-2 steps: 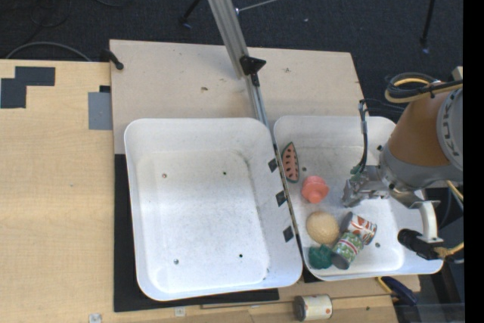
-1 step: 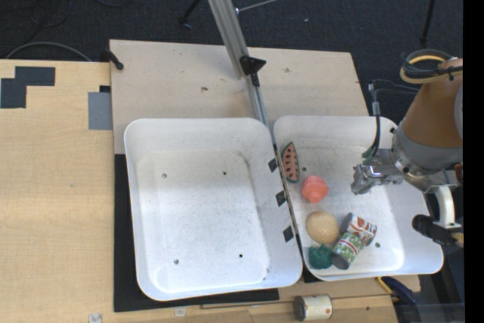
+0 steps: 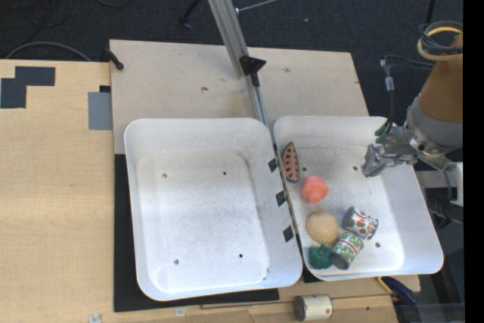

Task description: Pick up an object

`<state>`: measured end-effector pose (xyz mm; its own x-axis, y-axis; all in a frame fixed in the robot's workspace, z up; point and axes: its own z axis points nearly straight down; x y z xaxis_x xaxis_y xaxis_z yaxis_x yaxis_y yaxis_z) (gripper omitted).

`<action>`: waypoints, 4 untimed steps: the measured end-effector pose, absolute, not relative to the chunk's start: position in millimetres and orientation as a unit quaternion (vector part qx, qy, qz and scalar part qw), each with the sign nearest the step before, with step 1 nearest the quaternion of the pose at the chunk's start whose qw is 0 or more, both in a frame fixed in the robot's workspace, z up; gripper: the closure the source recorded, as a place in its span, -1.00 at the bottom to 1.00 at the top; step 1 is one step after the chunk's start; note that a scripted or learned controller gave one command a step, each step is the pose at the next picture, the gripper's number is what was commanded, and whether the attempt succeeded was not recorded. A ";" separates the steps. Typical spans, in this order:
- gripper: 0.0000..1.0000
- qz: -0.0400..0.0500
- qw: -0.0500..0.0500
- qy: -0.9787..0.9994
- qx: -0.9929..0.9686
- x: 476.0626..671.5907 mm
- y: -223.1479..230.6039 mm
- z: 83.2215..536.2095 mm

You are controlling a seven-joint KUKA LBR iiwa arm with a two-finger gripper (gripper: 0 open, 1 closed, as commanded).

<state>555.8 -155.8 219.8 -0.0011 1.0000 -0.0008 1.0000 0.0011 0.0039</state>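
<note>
Arm reaching over right bin from right, gripper low, finger state unclear

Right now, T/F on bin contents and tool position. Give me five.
1. All loose objects lie in the right bin. True.
2. The tool is over the left bin. False: it is over the right bin, near its far right side.
3. The pink ball sits farther from the camera than the tan ball. True.
4. The tool grips a can. False: both cans lie on the bin floor, apart from the tool.
5. The watermelon slice lies by the right bin's left wall. True.
</note>
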 end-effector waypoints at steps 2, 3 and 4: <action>1.00 0.000 -0.002 0.709 0.705 557.8 -102.7 239.7; 1.00 0.000 -0.002 0.709 0.705 558.7 -51.6 247.8; 1.00 0.000 -0.002 0.709 0.705 560.1 5.3 253.1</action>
